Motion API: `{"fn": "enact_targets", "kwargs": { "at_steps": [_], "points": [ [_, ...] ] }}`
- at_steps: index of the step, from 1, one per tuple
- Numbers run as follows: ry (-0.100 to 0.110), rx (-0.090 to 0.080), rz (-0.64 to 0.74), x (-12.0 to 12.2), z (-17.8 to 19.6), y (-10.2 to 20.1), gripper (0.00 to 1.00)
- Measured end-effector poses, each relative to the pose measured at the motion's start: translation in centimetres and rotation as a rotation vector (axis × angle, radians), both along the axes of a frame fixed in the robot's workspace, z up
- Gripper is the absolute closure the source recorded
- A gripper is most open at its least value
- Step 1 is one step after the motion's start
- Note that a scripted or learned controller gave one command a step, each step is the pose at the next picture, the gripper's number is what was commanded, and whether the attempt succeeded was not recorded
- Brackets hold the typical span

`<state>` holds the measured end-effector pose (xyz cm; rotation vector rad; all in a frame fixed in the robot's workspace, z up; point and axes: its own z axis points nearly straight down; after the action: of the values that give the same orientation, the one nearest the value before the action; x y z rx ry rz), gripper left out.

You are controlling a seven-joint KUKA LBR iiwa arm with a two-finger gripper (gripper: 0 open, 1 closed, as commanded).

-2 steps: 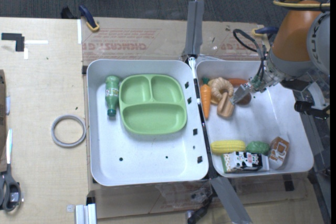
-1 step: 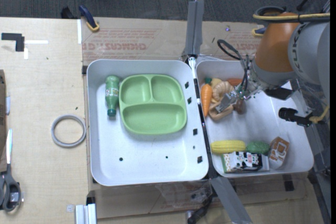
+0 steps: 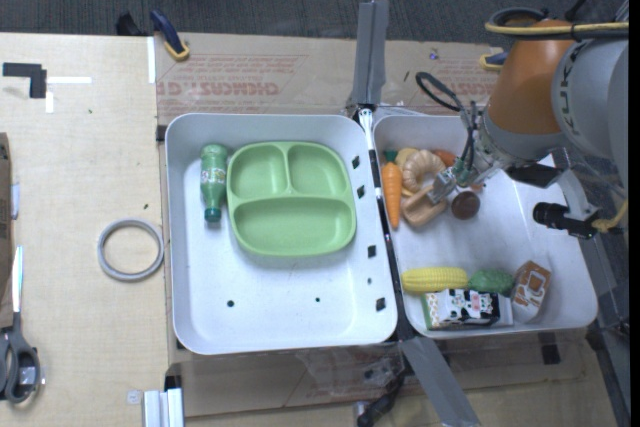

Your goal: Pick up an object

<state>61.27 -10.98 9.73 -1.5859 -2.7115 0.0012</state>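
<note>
On the tabletop (image 3: 80,175) at your far left you have scissors (image 3: 18,360) and a pale tape ring (image 3: 131,248) lying flat. The left bin (image 3: 270,315), shallow and smooth white with rounded corners, holds a green bottle (image 3: 212,180) lying lengthwise along its left wall, just beside a light green plate (image 3: 292,198) with three moulded compartments. The bottle and plate look like glossy plastic.

In the right bin (image 3: 505,245) you see an orange carrot (image 3: 391,194) lying along the left wall, then a tan, lumpy croissant (image 3: 422,170) at the far side with a brown, flat piece under it. A round dark brown ball (image 3: 465,204) sits just right of that cluster. Along the near wall lie a yellow corn cob (image 3: 434,278), a black-and-white printed carton (image 3: 462,308), a bumpy green vegetable (image 3: 491,281) and a brown packet (image 3: 530,285).

The hand (image 3: 462,173) is down at the croissant cluster, its tip right by the croissant and the ball; you cannot tell from here whether it is released or clenched, nor whether it has anything.
</note>
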Motion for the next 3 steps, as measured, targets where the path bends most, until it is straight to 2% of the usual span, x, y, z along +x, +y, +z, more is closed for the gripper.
{"fn": "enact_targets", "kwargs": {
  "at_steps": [1, 2, 3],
  "points": [
    [0.001, 0.0, 0.0, 0.0, 0.0, 0.0, 0.0],
    [-0.005, 0.0, -0.193, 0.2, -0.5, -5.0, 0.0],
    [-0.001, 0.002, -0.074, -4.9, -0.6, 0.8, 0.0]
  ]
}}
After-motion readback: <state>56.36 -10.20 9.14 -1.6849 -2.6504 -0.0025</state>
